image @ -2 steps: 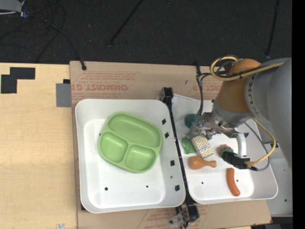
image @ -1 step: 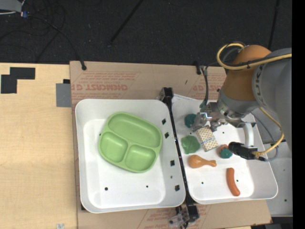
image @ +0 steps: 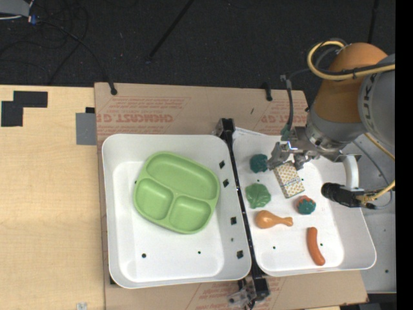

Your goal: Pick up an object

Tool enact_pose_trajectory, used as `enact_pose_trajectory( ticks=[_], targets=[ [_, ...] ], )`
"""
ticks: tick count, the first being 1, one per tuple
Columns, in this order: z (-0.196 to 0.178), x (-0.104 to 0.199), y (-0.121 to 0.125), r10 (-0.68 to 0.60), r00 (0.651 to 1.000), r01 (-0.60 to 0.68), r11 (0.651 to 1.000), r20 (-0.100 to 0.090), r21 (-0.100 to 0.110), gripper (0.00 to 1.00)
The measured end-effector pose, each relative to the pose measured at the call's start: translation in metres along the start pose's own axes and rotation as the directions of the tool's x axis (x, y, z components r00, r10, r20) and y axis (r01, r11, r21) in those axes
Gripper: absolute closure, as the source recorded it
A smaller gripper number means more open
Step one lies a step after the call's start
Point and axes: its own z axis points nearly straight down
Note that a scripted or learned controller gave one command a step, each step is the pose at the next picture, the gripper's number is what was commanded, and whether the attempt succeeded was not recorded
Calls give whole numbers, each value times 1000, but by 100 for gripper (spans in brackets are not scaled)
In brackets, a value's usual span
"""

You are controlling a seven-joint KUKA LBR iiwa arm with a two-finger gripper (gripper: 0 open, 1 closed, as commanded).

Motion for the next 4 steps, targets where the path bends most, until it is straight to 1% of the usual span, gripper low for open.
enact_pose_trajectory(
  ticks=[1,2,3,4],
  targets=[
    [-52,-1,1,0,1000,0,1000,0,0,100],
    [-53,47,-7,-3,1000,3,1000,-1,6,100],
    [-56,97,-22,-3,1000,3,1000,-1,7,100],
    [-37,145,-45,-3,1000,3,1000,-1,9,100]
  ],
)
